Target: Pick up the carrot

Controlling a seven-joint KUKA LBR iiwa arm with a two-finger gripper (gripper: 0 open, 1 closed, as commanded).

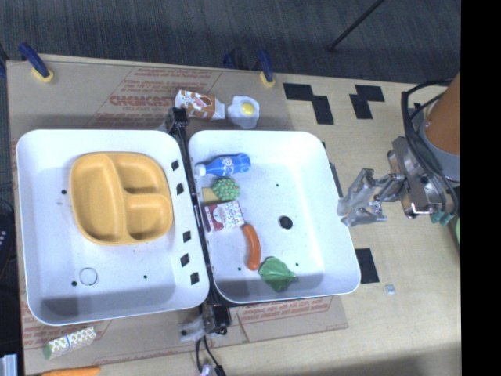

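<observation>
The carrot [252, 246], a small orange stick, lies in the right bin [305, 171] near its front left part, between a red-and-white packet [225, 215] and a green leafy piece [277, 273]. My gripper [358, 204] hangs just outside the right bin's right rim, well to the right of the carrot. Its fingers [362, 186] are spread apart with nothing between them.
A blue bottle [225, 165] and a green bumpy item [225, 188] lie in the right bin's left part. The left bin [47, 288] bears a yellow divided tray [121, 196]. Behind the bins sit a small carton [195, 104] and a white-and-yellow item [244, 111].
</observation>
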